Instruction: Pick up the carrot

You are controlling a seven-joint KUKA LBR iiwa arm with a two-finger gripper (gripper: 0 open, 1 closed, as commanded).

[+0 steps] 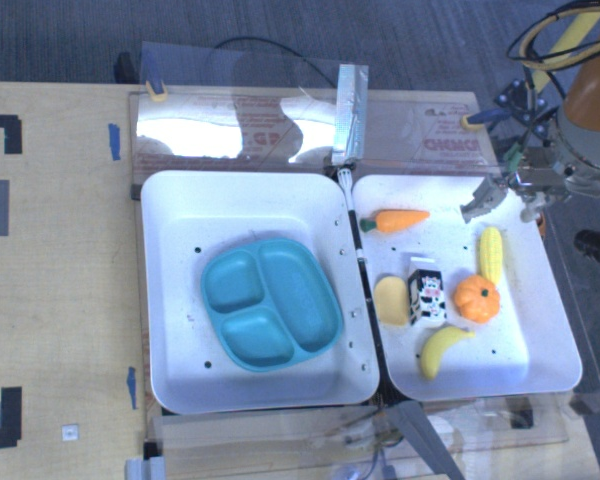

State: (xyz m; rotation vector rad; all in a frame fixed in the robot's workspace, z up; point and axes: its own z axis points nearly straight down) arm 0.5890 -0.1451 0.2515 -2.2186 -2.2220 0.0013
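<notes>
The orange carrot (402, 220) with a green stem end lies on its side near the back of the right bin (550, 363), its stem toward the divider. My gripper (504, 206) hovers over the bin's back right corner, to the right of the carrot and apart from it. Its two grey fingers (477, 204) are spread open with nothing between them.
In the right bin lie a yellow corn cob (491, 255), a small orange pumpkin (477, 299), a banana (440, 349), a pale yellow potato (390, 300) and a small black-and-white carton (427, 295). The left bin (170, 228) holds a blue divided plate (270, 303).
</notes>
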